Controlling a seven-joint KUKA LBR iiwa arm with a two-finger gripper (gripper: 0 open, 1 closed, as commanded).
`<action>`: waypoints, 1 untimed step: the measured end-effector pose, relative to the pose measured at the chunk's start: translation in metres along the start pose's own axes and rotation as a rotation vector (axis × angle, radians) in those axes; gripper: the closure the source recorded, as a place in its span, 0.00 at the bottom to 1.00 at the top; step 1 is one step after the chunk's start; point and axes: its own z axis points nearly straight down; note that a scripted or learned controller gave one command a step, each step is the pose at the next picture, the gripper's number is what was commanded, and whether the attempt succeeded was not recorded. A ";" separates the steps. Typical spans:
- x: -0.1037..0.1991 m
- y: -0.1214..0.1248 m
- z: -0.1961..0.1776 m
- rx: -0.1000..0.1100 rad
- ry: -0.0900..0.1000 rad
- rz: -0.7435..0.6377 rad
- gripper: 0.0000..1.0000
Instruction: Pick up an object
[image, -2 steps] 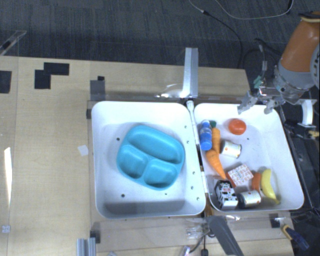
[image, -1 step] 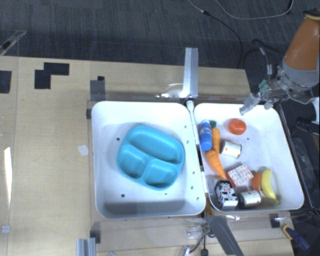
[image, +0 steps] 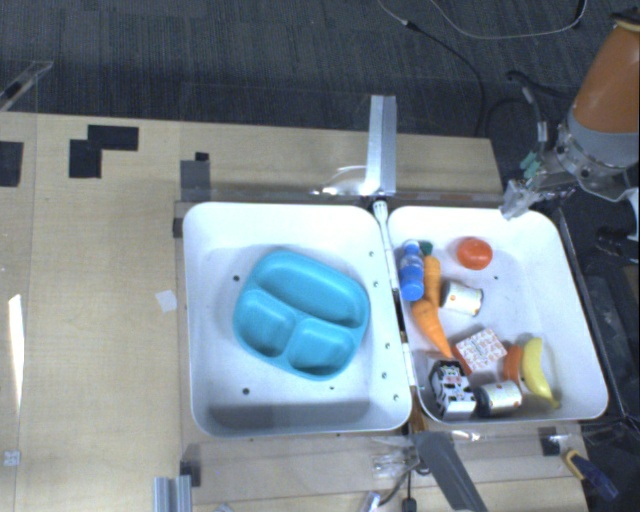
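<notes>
**Glossy white bins, one crowded, one nearly bare**

White, smooth plastic forms both shallow bins, each with rounded corners, set side by side on the pale wood-grain counter (image: 90, 330). The left bin (image: 215, 400) carries a single blue divided tray (image: 300, 312), matte and softly moulded, with three hollows; it lies tilted across the bin's middle, leaving bare floor along the near edge and at all four corners.

The right bin (image: 560, 300) holds the small objects. Against its left wall lies a blue bottle (image: 410, 272), and just beside it a long orange carrot (image: 430, 305) runs toward the near edge. A round orange fruit (image: 474, 253) sits by the far edge, and a short white cylinder (image: 462, 297) lies near the centre. A speckled cube (image: 481, 349) rests past the carrot's tip. Along the near edge cluster a black-and-white can (image: 447, 380), a silvery can (image: 497, 398) and a curved yellow banana (image: 538, 368). The right half of this bin's floor is open.

The hand (image: 520, 192) hangs over the far right corner of the right bin, at its rim, with nothing between the fingers; how wide they are spread I cannot tell.
</notes>
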 end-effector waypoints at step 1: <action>0.002 0.014 -0.128 0.003 0.003 -0.153 1.00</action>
